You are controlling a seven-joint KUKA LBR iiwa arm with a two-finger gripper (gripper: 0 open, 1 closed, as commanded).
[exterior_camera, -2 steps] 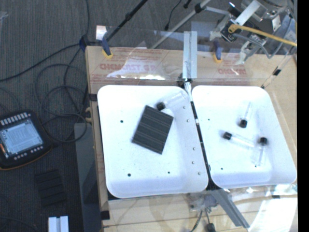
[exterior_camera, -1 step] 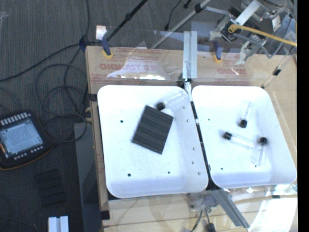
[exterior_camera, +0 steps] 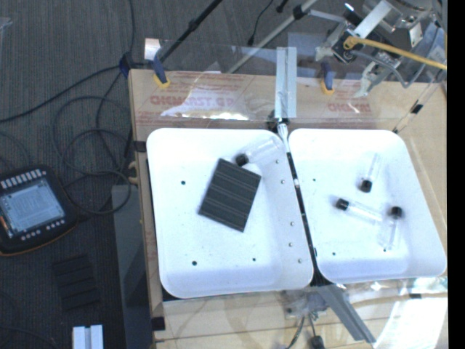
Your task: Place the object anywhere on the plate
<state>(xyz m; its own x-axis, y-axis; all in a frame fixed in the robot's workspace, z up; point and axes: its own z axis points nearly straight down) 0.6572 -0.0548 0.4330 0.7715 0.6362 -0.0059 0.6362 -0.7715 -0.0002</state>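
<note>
A dark ribbed plate (exterior_camera: pixel 230 195) lies tilted in the left bin (exterior_camera: pixel 174 267). A clear vial with a black cap (exterior_camera: pixel 253 155) rests at the plate's far corner, touching or just overlapping it. Three more clear vials with black caps lie in the right bin (exterior_camera: pixel 421 260): one (exterior_camera: pixel 370 171) toward the back, one (exterior_camera: pixel 357 209) in the middle and one (exterior_camera: pixel 390 226) to its right. My gripper (exterior_camera: pixel 368 75) hangs high above the back edge of the right bin, well away from every vial. Nothing shows in it.
A clear upright divider (exterior_camera: pixel 285 86) stands behind the gap between the bins. A teach pendant (exterior_camera: pixel 30 208) and cables lie on the floor at left. The left bin has open floor around the plate.
</note>
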